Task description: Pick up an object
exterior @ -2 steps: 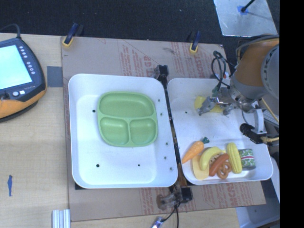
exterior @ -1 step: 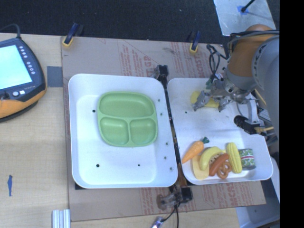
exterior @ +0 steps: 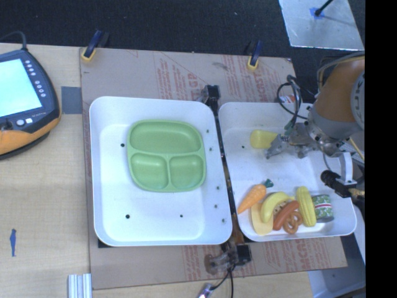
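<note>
My gripper [exterior: 277,146] hangs low over the upper part of the right bin [exterior: 234,166], at the end of the grey arm with its orange band [exterior: 338,92]. A small yellow object [exterior: 261,139] lies on the bin floor right against the gripper's left side; whether it is held cannot be made out. Along the near edge of the same bin lie a carrot [exterior: 251,198], a banana [exterior: 273,205], a red sausage [exterior: 286,215], a corn cob [exterior: 305,205] and a green can [exterior: 323,208].
The left bin [exterior: 105,185] holds a green divided plate [exterior: 166,154]. A teach pendant [exterior: 22,101] rests on the bench at far left. Clamps [exterior: 92,46] pin the cardboard at the back.
</note>
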Controlling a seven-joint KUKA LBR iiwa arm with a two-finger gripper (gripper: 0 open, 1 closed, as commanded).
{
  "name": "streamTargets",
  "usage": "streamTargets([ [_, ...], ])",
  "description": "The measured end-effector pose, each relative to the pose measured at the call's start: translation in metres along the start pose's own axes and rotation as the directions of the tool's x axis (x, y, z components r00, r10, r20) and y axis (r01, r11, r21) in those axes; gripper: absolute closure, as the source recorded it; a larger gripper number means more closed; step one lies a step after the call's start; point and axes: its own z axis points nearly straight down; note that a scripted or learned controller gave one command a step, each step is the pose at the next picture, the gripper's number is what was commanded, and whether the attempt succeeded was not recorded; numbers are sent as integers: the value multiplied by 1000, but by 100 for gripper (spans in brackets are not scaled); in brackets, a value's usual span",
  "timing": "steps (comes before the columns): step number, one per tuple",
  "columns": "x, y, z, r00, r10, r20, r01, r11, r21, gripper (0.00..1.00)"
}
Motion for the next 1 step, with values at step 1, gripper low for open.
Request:
streamTargets([
  [1, 34, 42, 0, 1000, -2, -3, 2, 1000, 7, 0],
])
